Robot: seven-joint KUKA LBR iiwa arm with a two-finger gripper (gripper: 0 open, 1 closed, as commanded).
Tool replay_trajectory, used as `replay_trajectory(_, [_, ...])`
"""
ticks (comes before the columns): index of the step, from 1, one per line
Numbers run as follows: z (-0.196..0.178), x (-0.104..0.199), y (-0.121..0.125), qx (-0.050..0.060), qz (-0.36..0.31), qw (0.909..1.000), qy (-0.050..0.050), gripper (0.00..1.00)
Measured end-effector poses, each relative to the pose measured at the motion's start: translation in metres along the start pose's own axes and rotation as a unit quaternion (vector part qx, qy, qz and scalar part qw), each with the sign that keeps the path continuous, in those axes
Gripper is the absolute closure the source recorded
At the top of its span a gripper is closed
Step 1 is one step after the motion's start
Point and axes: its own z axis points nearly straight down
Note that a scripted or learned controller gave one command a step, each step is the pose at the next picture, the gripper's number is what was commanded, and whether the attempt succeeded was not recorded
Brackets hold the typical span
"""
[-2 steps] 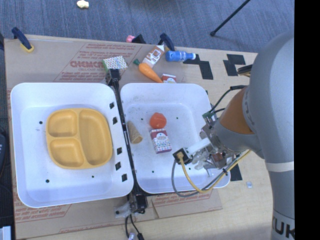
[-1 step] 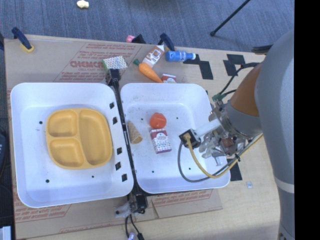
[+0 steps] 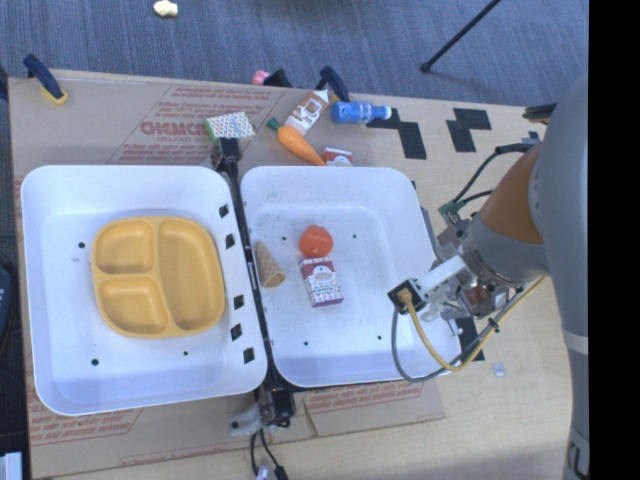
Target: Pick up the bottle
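White plastic makes up the 2 shallow bins that sit side by side across the middle of the frame. The left bin (image 3: 40,268) holds a yellow divided plate (image 3: 158,276) with 3 compartments, lying left of centre, with bare floor on all its sides. The right bin (image 3: 400,188) holds a red tomato-like ball (image 3: 316,240), and just below it, touching or nearly so, a small red and white bottle (image 3: 322,282) lying flat near the middle of the floor. A tan cone (image 3: 269,265) lies at this bin's left wall, apart from the bottle. Open floor runs from the bottle to the right wall and to the lower wall.

At the right of the frame, the grey arm (image 3: 560,218) with its orange band comes down to the gripper (image 3: 435,298), which sits at the right bin's right rim, well apart from the bottle. Whether it is parted or closed cannot be told; nothing is seen between its tips. A yellow cable (image 3: 415,353) loops below it over the bin's lower right corner.

Along the upper edge of the cardboard (image 3: 150,128), outside the bins, lie a carrot (image 3: 298,145), a blue bottle (image 3: 357,113), an orange and white bottle (image 3: 307,112) and a patterned block (image 3: 229,126).
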Motion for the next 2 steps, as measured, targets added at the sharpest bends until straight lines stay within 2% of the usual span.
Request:
replay_trajectory(1, [0.057,0.001,-0.001,0.0,0.045,0.999,0.0,1.0])
replay_trajectory(2, [-0.018,-0.001,0.006,-0.001,0.045,0.999,0.001,1.0])
